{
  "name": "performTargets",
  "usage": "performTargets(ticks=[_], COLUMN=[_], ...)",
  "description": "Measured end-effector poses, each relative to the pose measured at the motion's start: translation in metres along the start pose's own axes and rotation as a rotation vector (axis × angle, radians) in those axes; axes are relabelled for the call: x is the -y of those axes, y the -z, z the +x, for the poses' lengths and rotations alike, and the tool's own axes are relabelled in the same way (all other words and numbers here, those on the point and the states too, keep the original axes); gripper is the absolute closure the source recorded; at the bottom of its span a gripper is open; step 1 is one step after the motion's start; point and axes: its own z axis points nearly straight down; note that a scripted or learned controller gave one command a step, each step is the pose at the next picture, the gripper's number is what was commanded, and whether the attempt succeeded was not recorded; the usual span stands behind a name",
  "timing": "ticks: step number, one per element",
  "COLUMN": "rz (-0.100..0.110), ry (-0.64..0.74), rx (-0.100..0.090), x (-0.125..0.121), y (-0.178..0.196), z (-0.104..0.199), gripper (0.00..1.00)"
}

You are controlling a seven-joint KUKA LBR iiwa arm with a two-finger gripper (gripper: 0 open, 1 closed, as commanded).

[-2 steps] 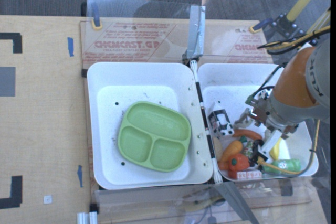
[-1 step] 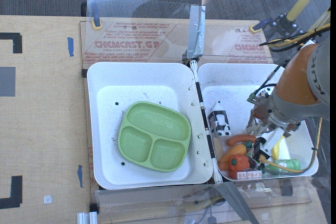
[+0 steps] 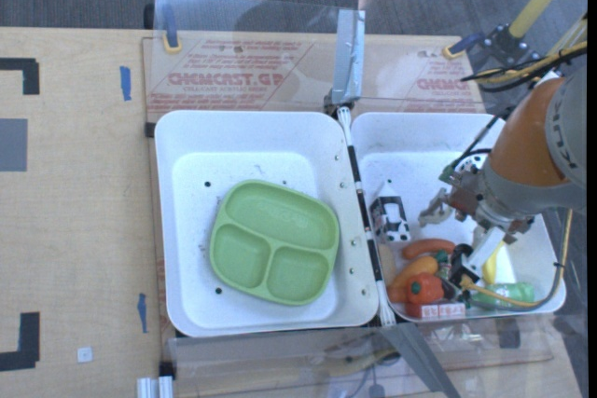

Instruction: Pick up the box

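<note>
Nearest cam: box [image 3: 444, 311] w/ red-and-white print, flat against near wall of right bin [image 3: 420, 130], toward near-left corner. Just beyond it, touching or nearly so: red round toy [image 3: 425, 288], then orange carrot-like piece [image 3: 416, 269], then red sausage-like piece [image 3: 427, 247] farther back. To right of box, along same near wall: green bottle-like item [image 3: 499, 295], w/ yellow piece [image 3: 496, 267] just beyond.

By left wall of right bin, mid-depth: small black-and-white item [image 3: 390, 219], apart from the rest.

Over middle of right bin: gripper [image 3: 448, 208], right of black-and-white item, on far side of sausage-like piece, apart from box w/ food toys between. Open or closed: can't tell at this angle. Behind it, reaching in from right: arm [image 3: 527, 154] w/ orange band.

Left bin [image 3: 187, 144]: green three-compartment plate [image 3: 273, 242], flat on floor, center toward near right.
</note>
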Motion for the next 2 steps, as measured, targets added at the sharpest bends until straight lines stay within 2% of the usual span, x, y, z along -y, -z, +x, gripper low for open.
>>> performTargets(ticks=[1,2], rz=[0.002,0.002], ry=[-0.178,-0.411], rx=[0.002,0.001], x=[-0.040,0.003], y=[-0.011,-0.010], z=[0.034,0.017], gripper=[0.00,0.00])
